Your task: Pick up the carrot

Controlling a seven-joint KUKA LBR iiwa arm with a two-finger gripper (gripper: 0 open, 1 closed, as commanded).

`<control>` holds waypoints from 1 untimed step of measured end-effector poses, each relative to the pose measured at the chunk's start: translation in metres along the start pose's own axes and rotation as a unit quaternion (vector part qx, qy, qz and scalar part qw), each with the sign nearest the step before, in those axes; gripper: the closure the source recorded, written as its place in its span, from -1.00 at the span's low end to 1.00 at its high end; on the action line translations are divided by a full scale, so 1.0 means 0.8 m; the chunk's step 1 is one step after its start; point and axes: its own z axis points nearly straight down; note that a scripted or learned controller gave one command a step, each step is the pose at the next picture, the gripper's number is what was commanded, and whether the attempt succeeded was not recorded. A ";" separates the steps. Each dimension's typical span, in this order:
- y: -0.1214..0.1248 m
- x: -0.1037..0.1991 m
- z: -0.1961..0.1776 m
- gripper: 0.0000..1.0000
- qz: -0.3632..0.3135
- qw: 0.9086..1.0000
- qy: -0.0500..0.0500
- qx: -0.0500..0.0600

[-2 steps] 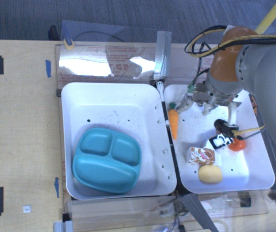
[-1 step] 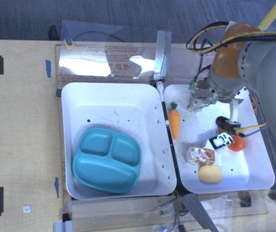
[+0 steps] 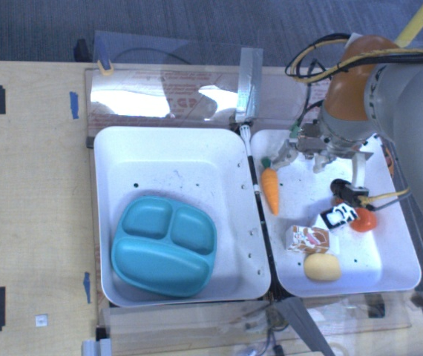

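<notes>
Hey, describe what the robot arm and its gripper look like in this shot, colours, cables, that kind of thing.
The robot arm is bulky, rounded and light grey, with a glossy orange band above the wrist. Black and yellow cables loop over that band. The two-finger gripper is small, grey metal, with slim pale fingers and a tiny green spot on its left side.

carrot (image 3: 270,189) hard against the right bin's left wall (image 3: 259,199), open floor to its right, clutter lower right

arm (image 3: 412,87) cut off at right, bin (image 3: 389,273) wall partly hidden
</notes>
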 end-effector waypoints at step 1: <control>0.013 -0.089 0.016 -1.00 0.023 1.000 -0.002 0.002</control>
